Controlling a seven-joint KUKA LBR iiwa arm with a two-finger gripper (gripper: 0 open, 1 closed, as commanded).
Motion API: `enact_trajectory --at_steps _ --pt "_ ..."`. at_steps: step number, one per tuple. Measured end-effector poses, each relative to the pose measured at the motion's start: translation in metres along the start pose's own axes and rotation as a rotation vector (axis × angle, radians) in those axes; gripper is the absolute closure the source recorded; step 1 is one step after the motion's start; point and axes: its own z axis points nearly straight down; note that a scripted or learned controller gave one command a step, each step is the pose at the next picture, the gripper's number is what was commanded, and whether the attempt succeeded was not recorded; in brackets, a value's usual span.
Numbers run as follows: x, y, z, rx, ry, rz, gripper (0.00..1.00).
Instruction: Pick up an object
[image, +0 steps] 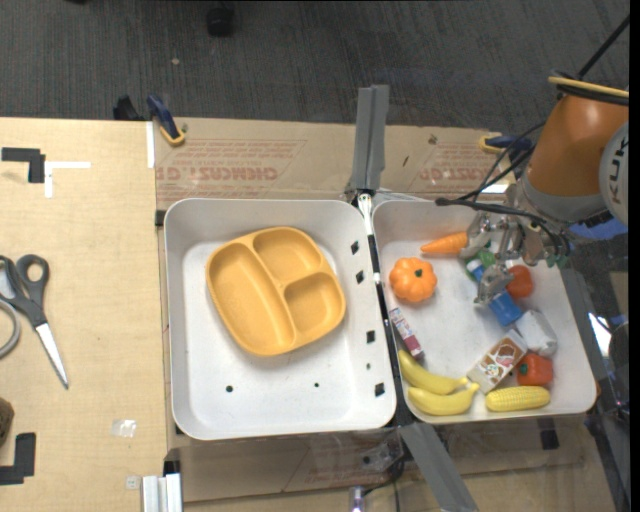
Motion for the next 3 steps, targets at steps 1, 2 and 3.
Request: enact_trajectory --at_steps 1,2,3 --pt "-0.006 -0.001 -0.014 0.008 -0.031 0.001 1.00" --pt "-0.009 0.043 -0.145 0.010 -0.035 0.035 1.00" --pt "-0.009 0.043 -0.144 0.009 -0.034 0.036 0.00"
